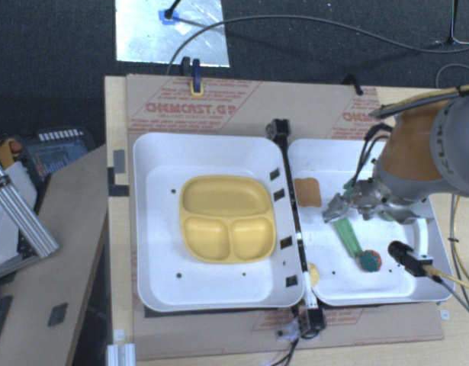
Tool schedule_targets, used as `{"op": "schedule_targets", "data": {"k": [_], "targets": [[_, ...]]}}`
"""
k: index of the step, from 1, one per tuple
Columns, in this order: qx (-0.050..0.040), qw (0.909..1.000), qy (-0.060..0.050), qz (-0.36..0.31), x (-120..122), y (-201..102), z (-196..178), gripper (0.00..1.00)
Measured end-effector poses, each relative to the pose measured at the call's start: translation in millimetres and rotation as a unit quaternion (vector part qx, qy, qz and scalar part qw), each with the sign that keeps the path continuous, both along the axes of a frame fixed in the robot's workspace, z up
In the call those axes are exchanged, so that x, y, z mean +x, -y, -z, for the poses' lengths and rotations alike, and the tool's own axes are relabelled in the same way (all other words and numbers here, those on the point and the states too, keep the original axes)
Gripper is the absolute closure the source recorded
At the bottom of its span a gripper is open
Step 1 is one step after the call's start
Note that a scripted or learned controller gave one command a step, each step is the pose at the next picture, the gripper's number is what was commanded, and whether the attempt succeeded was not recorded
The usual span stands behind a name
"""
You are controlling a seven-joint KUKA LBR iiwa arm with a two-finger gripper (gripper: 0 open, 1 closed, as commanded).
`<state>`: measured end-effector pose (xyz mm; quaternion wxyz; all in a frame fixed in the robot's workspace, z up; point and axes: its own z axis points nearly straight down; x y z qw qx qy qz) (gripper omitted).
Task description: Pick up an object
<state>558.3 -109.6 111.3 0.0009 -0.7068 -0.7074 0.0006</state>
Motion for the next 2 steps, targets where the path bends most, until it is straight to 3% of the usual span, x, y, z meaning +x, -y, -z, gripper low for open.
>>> {"op": "schedule_targets", "data": {"k": [1,2], "targets": [[0.0001,1.0000,0.001,0.000,0.1,-0.4,28.2,0.00],[-0.0004,1.0000,0.002,0.000,1.3,0.0,16.1,1.00]]}}
